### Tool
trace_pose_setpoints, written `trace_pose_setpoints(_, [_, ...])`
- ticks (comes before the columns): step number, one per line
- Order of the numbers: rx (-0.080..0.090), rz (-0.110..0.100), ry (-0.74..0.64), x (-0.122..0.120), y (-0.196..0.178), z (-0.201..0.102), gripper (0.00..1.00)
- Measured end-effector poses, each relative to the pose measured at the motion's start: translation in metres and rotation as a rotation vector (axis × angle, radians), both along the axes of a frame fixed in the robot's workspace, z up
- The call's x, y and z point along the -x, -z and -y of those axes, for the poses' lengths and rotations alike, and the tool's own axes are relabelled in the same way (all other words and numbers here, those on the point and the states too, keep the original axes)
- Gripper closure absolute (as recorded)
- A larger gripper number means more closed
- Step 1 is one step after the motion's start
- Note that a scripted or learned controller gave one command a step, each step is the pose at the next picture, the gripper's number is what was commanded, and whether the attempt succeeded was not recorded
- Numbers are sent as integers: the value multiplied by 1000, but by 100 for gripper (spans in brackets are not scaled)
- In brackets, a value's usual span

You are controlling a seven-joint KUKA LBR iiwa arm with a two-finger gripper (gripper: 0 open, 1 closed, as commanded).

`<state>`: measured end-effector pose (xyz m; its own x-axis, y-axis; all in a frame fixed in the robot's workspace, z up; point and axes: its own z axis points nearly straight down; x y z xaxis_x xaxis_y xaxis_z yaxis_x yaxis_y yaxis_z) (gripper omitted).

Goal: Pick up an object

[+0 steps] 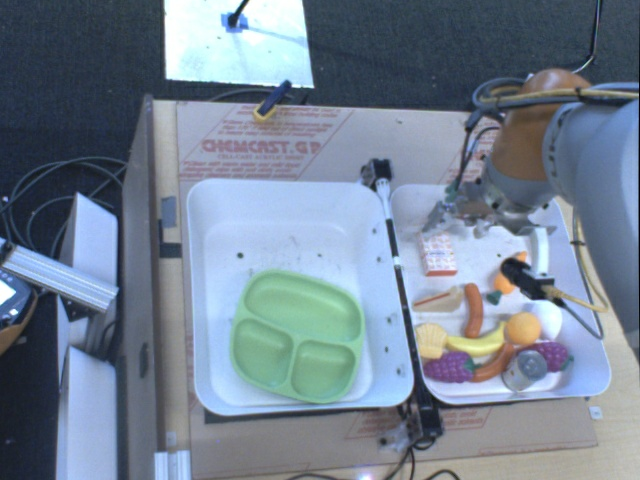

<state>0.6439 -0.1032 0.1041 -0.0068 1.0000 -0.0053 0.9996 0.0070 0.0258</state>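
Plainly the arm [585,148] is at the approach step: it reaches in from the right and hangs over the far part of the right bin [592,373], with nothing lifted yet. The left bin [215,213] bears a green plate [297,336] at its near side, well apart from the tool. All the small things lie in the right bin, so the pick most likely happens there.

The gripper [455,222] sits low over the far left corner of that bin, just beyond a red and white box [437,256], which lies flat and on its own. Nearer lies a crowded cluster: a banana [476,344], a sausage [472,310], an orange [522,328] and grapes [450,367], close together or touching.

I judge the box the likeliest target, being nearest and clear of neighbours. The next move calls for a short shift toward the near side, a straight drop and a squeeze across the box's narrow width.

Whether the gripper is spread or closed I cannot tell from this slant. Nothing shows held in it, and I cannot tell whether it touches the bin floor.
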Motion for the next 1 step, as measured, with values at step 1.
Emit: trace_pose_setpoints(1, [-6, -26, 6, 52, 20, -14, 0])
